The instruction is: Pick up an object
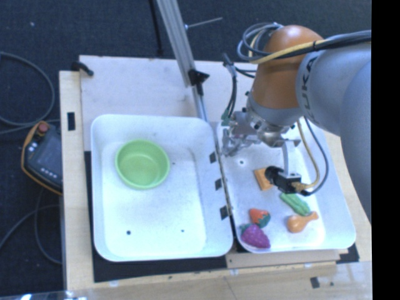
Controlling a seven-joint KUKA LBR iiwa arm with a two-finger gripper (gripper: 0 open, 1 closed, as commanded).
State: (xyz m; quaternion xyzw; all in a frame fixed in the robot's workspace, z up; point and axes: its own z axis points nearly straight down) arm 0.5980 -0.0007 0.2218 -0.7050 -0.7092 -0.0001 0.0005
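My gripper [232, 144] hangs over the upper left part of the right bin [331, 220], near the divide between the two bins. Nothing shows between its fingers. Lower in the same bin lie several small toy foods: an orange block [262, 179], a green pickle-like piece [293, 202], an orange drumstick shape [300, 222], a red strawberry [259, 217] and a purple grape bunch [255, 235]. A green bowl [143, 162] sits in the left bin [156, 230], well to the left of the gripper.
A slanted aluminium post [178, 36] rises behind the bins, close to the gripper's left. A black cable connector [282, 179] dangles from the arm over the orange block. A pendant [42, 155] lies off the bench at the left.
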